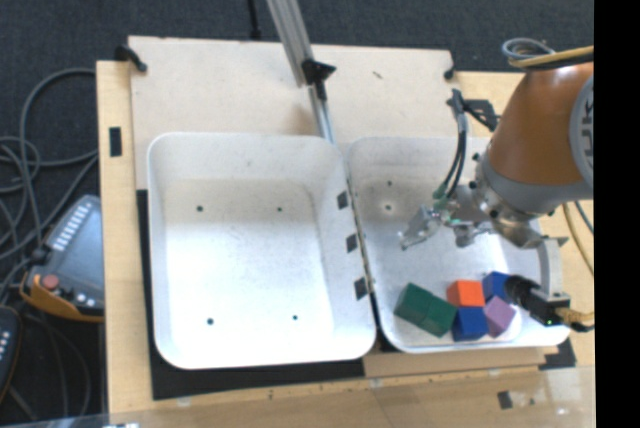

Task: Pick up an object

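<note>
Here two shallow white bins sit side by side on the worktop (220,86). The left bin (170,216) shows only small dark specks on its floor. The right bin (390,176) has its blocks bunched toward five o'clock of its floor: a green block (425,309), an orange block (464,293) just beside it, a blue block (469,323) touching the orange one at six o'clock, a purple block (498,316) at three o'clock of that blue block, and a second blue block (496,284) partly hidden at the purple block's twelve o'clock.

The arm's jaws (440,224) hang over the middle of the right bin, at eleven o'clock of the blocks and apart from them; they look released, with no block between them.

No readable writing or brand marks can be made out.
</note>
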You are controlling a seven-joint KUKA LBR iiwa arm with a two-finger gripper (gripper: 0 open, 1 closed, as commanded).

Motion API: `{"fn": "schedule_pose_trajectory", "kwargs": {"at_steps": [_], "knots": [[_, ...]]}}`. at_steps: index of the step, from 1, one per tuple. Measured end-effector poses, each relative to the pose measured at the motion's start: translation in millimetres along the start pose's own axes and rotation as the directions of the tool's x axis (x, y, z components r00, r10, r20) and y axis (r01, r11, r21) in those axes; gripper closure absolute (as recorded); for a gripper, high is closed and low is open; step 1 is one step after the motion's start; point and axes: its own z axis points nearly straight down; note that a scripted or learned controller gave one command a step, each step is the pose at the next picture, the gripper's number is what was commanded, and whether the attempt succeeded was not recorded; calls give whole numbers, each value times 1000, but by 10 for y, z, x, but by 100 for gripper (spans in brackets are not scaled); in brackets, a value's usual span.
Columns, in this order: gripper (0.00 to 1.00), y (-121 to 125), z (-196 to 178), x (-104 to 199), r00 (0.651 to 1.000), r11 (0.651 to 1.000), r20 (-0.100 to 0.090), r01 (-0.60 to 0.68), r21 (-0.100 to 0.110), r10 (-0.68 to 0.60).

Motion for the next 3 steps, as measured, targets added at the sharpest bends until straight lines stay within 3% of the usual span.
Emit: {"fn": "schedule_pose_trajectory", "kwargs": {"at_steps": [1,2,3], "knots": [[0,-316,-145,15,1000,1000,0,-2,-1,2],[0,383,-705,555,1000,1000,1,8,-10,-8],[0,921,-1338,306,1000,1000,4,2,-11,-2]]}}
